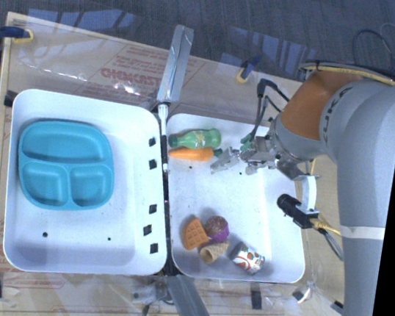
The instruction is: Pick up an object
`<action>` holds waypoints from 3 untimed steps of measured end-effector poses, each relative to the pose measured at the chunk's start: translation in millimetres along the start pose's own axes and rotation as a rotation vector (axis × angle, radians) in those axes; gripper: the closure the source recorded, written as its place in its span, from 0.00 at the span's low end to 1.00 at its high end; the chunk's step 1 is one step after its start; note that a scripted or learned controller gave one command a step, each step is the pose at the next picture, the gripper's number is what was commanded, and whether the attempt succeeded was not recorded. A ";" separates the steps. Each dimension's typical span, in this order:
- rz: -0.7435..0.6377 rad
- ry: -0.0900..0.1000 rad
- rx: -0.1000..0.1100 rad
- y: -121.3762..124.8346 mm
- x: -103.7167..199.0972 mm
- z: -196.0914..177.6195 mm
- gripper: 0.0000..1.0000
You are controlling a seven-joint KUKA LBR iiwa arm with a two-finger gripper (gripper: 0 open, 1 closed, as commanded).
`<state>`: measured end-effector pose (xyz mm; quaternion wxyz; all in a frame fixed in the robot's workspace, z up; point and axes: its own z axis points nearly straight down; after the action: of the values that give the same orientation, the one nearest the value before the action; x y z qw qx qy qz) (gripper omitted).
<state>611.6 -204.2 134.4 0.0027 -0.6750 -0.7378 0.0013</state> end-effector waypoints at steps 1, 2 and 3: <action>-0.219 0.000 0.000 -59.9 24.7 45.6 0.00; -0.110 0.000 -0.001 -131.0 4.7 45.5 0.00; -0.115 0.001 0.001 -130.1 4.6 37.9 1.00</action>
<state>481.4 -211.1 97.2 0.0035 -0.6315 -0.7754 0.0009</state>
